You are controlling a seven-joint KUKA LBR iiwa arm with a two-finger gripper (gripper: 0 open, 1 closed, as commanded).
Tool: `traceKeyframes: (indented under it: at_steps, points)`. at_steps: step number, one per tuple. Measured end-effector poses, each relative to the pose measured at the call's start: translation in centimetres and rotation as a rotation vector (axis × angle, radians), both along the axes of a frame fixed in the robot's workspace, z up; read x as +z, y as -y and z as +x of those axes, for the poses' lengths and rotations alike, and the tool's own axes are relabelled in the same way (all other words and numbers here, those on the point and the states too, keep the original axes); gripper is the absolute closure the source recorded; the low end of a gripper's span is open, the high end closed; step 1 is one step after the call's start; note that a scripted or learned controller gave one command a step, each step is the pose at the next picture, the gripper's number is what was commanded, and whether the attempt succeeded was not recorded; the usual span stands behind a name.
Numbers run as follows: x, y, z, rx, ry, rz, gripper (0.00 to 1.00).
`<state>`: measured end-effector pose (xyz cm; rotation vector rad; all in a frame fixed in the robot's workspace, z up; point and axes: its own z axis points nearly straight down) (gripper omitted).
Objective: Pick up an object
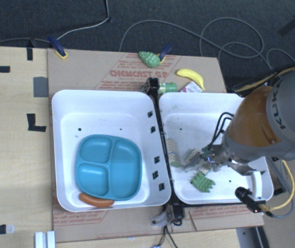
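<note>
Nearest the camera, an orange sausage-shaped toy [96, 200] lay in the left bin [64, 138], touching the near edge of a blue divided plate [108, 167]. In the right bin [189, 107], a green knobbly toy [202, 182] sat on the floor near the near wall. Just beyond it my claw [196, 158] was low over a greyish, blurred object [174, 159] whose shape I could not make out. Whether the claw was spread or pinching I could not tell; my own wrist and orange band [251, 123] hid much of it and the bin's right side. Farther back, on the cardboard beyond the bins, lay a yellow banana [190, 77] and a green toy [149, 58].
</note>
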<state>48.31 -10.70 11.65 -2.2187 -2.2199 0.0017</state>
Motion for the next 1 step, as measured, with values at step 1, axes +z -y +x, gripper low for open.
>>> traceKeyframes:
  at_steps: [1]
  points:
    - [-2.73, -0.57, 6.04, -0.002, 0.011, -0.006, 0.00]
